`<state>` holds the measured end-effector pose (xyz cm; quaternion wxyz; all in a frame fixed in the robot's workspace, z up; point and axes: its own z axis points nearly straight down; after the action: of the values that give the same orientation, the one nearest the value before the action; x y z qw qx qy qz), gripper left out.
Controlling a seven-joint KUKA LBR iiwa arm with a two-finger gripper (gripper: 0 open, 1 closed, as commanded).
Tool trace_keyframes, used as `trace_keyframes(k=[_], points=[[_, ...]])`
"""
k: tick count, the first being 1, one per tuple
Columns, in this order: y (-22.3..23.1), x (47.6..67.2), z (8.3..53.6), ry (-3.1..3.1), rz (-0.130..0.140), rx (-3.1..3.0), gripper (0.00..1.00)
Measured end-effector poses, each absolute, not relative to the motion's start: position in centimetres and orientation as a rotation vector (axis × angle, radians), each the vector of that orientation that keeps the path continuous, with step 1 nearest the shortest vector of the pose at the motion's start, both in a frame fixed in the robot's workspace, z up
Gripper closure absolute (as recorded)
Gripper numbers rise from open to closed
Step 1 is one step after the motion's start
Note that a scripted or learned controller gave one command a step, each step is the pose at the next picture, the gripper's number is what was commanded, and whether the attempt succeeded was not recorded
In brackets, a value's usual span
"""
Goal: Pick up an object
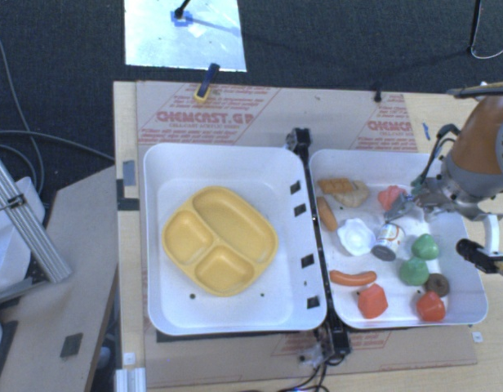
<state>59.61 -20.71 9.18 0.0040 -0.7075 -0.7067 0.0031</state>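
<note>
In the camera view, the gripper [401,208] hangs low over the right bin [480,305], just beside a small red toy [390,196] and a white cup [355,237]. I cannot tell its finger state. A clean pick probably needs centring over one item. The arm slants in from the right.

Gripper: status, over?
Gripper low in right bin, fingers unclear. Nothing seen held. Red piece, small cup close beside it.
</note>
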Motion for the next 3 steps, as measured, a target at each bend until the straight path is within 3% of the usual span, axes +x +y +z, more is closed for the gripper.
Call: trace_keyframes(k=[1, 2, 3], points=[[-19.7, 66.0, 8.5, -2.234, -0.006, -2.217, 0.00], [-19.9, 65.9, 9.7, -2.236, -0.005, -2.218, 1.00], [-14.6, 61.7, 8.7, -2.232, -0.004, -2.216, 1.00]])
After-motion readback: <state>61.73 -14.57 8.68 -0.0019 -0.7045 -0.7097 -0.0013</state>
